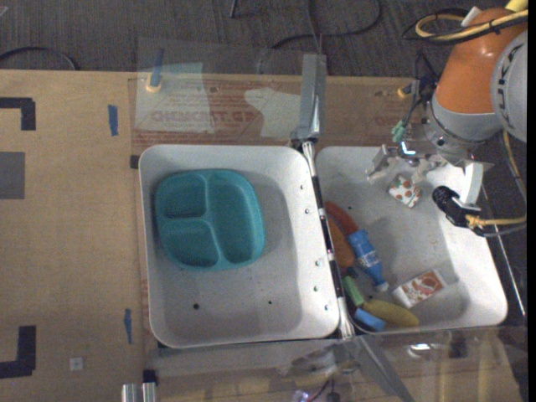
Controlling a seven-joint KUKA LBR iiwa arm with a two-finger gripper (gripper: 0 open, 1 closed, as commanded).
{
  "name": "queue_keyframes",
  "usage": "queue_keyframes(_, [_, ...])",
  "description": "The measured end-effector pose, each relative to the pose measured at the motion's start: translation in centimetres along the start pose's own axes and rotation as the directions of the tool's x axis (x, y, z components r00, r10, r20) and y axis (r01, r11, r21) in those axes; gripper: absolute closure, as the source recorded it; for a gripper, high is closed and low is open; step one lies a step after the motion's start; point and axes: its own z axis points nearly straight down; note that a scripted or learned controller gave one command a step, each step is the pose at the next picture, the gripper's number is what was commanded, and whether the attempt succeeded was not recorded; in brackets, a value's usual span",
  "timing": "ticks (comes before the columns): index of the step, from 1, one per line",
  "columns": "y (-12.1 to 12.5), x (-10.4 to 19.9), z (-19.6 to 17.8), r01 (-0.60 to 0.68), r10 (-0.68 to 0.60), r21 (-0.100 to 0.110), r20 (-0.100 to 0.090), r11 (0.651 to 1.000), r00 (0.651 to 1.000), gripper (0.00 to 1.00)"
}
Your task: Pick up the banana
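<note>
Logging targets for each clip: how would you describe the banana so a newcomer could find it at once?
Start at the right-hand bin of the two white ones and go to its near edge, by the left corner. The banana lies there on its side, beside a blue piece and below a small white and red carton. It is the one plain yellow, long, curved thing.

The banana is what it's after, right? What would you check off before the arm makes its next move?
1. Banana in view: ok, it lies at the near edge of the right bin.
2. Gripper above the banana: not ok, it hangs over the bin's far end, near a small red-and-white item.
3. Gripper free of any load: cannot tell.
4. Room around the banana: not ok, a blue piece and a green piece crowd its left end.
5. Red-and-white carton apart from the banana: ok, though close.
6. Blue bottle off the banana: ok.
</note>
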Motion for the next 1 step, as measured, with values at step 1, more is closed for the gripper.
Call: queue_keyframes(1, [1.57, 1.51, 9.07, -0.092, 0.092, -0.004, 0.001, 0.996, 0.996, 0.0])
